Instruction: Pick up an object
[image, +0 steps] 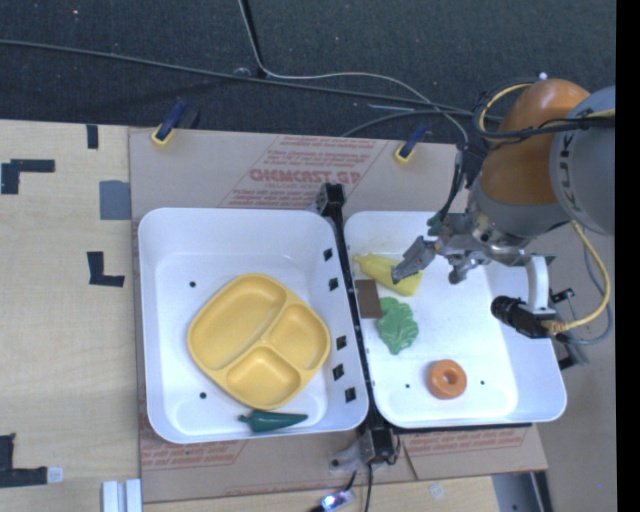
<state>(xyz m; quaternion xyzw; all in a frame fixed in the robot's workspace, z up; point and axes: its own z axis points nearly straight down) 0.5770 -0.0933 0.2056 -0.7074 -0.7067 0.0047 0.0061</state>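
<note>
**Gripper over the yellow piece in the right bin**

Lying near the upper left corner of the right bin (530, 395), a yellow banana-like piece (383, 270) rests on the white floor, close to the divider between the bins. One grey finger (412, 262) of the gripper (436, 262) slants down over its right end; whether it touches the piece cannot be told. The second finger sits to the right, and a gap shows between the two, so the claw stands apart with nothing clamped in it.

Just below the yellow piece lies a small brown block (367, 298), and beside that a green leafy toy (397, 325). An orange ring (446, 379) sits lower in the same bin, well apart from the gripper.

The left bin (160, 300) holds a yellow divided plate (258, 340), with a dark green pepper (272, 421) at its lower edge. Both bins rest on a cardboard sheet (290, 170).
</note>
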